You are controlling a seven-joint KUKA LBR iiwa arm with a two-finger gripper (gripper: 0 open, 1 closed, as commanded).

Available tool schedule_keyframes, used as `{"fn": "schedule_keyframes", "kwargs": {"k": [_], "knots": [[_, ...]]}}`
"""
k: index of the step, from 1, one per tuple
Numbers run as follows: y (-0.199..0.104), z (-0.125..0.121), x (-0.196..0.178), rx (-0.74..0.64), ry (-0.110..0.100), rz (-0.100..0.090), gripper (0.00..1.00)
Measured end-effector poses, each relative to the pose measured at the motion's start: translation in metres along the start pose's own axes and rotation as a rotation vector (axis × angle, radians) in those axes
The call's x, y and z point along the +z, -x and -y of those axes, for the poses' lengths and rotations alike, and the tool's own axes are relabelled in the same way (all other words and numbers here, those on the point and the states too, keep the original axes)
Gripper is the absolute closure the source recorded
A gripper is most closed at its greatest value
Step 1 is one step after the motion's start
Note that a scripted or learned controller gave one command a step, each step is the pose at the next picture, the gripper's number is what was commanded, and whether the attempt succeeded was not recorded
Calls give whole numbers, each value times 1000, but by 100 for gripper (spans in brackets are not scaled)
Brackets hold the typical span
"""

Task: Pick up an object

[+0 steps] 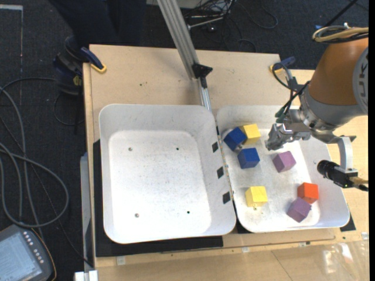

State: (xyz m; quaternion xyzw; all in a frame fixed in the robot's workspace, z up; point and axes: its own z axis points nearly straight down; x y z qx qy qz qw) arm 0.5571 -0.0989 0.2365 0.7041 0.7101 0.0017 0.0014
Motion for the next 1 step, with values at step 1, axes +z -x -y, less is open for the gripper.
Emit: {"fn": "schedule_keyframes", "kwargs": {"k": [1], "knots": [[-51, -21, 9, 0, -3, 0, 100]]}}
